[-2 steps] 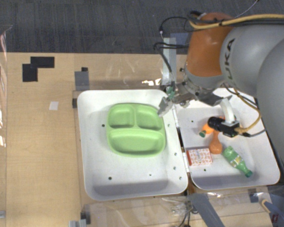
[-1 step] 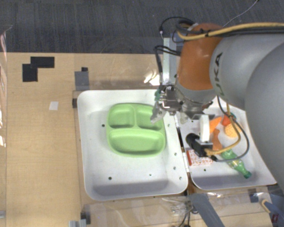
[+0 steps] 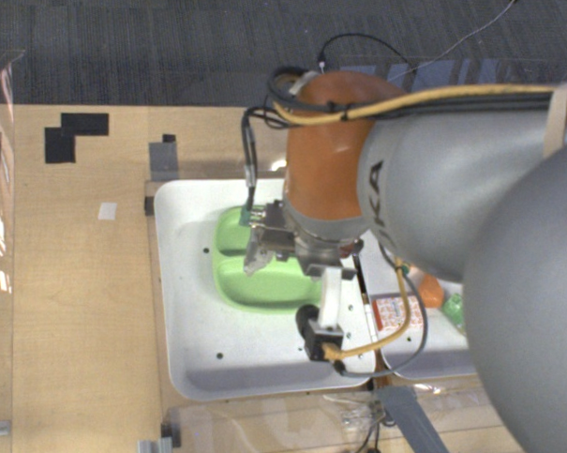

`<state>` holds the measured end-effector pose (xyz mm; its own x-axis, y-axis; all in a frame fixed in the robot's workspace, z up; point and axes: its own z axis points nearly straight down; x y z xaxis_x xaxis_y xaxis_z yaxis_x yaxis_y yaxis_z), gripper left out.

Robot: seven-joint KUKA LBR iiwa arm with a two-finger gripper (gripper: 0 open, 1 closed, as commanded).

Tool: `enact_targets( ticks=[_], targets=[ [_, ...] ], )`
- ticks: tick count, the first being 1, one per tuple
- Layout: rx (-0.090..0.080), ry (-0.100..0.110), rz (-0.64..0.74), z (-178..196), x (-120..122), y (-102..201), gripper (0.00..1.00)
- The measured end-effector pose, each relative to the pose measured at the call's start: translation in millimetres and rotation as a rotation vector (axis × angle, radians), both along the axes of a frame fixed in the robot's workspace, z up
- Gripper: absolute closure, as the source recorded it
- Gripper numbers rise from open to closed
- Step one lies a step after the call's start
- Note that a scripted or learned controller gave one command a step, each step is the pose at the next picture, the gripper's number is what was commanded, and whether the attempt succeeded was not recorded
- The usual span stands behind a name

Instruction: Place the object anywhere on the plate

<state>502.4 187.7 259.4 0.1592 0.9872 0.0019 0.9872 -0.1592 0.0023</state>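
Note:
A light green plate (image 3: 263, 284) lies in the left white bin (image 3: 188, 300), toward its middle. The arm's orange band and wrist hang right over the plate's right half and hide that part. My gripper (image 3: 259, 252) points down at the plate's centre, close above it or touching it. I cannot see any object between the gripper and the plate. An orange object (image 3: 427, 291) and a green one (image 3: 453, 310) peek out from under the arm in the right bin.
A white card with a red pattern (image 3: 392, 312) lies in the right bin beside the divider. A black cable clip (image 3: 314, 338) and a yellow cable hang from the wrist over the left bin's front. The grey arm body covers most of the right bin.

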Motion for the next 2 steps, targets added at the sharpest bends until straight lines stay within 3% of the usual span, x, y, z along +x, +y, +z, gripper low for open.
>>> enact_targets(
  ticks=[1,2],
  targets=[
    [-0.001,0.003,-0.488,-31.5,-4.7,47.7,0.0],
    [0.0,0.002,-0.486,4.4,34.7,17.9,0.0]
  ],
)
